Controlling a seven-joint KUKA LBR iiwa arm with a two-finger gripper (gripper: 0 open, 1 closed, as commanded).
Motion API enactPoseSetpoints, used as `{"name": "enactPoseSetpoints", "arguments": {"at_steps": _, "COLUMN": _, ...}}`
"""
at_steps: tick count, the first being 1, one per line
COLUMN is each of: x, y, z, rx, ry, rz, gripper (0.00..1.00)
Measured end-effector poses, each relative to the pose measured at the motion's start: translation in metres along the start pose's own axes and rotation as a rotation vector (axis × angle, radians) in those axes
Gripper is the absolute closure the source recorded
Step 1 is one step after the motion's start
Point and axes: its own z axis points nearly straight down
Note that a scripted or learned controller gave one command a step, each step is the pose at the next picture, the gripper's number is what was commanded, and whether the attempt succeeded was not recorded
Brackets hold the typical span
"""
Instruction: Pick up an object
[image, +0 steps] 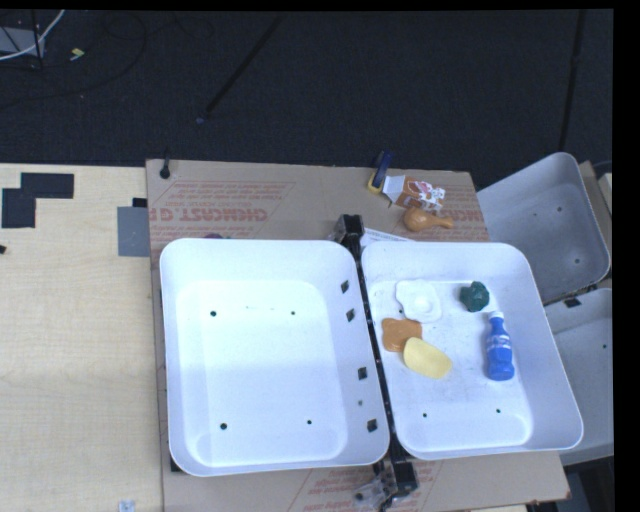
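Five small things lie in the right bin (545, 425). The blue bottle (498, 348) lies apart from the rest, with a yellow lump (427, 358) to its left. Picking looks not yet begun. I cannot tell the gripper's state. Next it should come down over the bottle.

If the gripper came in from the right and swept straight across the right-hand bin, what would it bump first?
Probably the blue bottle, nearest the right bin wall on that side; sweep height is unknown.
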Motion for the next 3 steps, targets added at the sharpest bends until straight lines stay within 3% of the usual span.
{"name": "enactPoseSetpoints", "arguments": {"at_steps": 1, "x": 0.059, "y": -0.055, "z": 0.005, "rx": 0.010, "ry": 0.003, "rz": -0.002, "gripper": 1.00}}
{"name": "enactPoseSetpoints", "arguments": {"at_steps": 3, "x": -0.018, "y": -0.053, "z": 0.006, "rx": 0.009, "ry": 0.000, "rz": 0.005, "gripper": 1.00}}
